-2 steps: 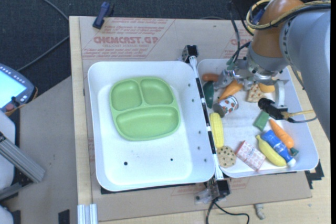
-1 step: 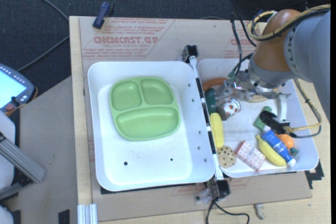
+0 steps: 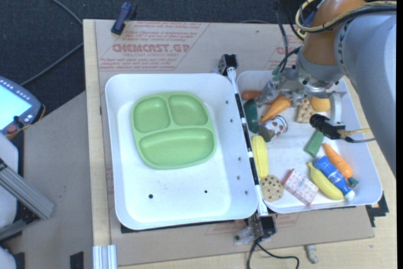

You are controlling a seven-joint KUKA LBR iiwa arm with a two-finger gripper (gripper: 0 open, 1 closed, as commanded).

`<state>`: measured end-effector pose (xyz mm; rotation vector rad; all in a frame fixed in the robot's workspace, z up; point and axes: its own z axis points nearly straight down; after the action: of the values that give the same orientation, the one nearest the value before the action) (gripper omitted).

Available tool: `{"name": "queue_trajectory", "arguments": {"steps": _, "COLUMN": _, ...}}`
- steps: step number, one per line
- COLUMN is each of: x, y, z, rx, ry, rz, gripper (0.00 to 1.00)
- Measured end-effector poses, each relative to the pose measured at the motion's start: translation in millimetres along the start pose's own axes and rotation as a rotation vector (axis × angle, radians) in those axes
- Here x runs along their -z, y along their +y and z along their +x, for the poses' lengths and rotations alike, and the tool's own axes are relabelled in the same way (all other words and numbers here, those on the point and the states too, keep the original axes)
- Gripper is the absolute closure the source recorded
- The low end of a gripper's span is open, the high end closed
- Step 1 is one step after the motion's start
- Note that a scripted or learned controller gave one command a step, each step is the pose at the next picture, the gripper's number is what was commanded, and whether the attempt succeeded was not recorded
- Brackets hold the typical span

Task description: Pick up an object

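Note:
My gripper (image 3: 283,87) hangs low over the far left part of the right bin (image 3: 368,189), just above an orange carrot (image 3: 276,108). Close by lie a small orange piece (image 3: 250,95), a dark green vegetable (image 3: 252,115), a small can (image 3: 275,127) and a tan cracker (image 3: 304,110). Nearer the front of that bin are a corn cob (image 3: 260,157), a cookie (image 3: 271,187), a pink-and-white packet (image 3: 300,186), a banana (image 3: 324,182), a blue tube (image 3: 332,174), a second carrot (image 3: 339,160) and a green block (image 3: 314,143).
The left bin (image 3: 123,198) holds a green divided plate (image 3: 172,130). A black divider strip (image 3: 242,129) runs between the two bins. The arm's grey body and orange band (image 3: 334,16) cover the right bin's far right corner. A blue clip (image 3: 122,17) lies on the board behind the bins.

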<state>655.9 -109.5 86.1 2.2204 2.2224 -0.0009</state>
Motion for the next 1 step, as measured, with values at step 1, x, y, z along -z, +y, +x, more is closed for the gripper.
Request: {"name": "queue_trajectory", "arguments": {"steps": 1, "x": 1.9, "y": 7.6, "z": 11.5, "rx": -0.001, "ry": -0.006, "rz": 0.012, "gripper": 0.0}}
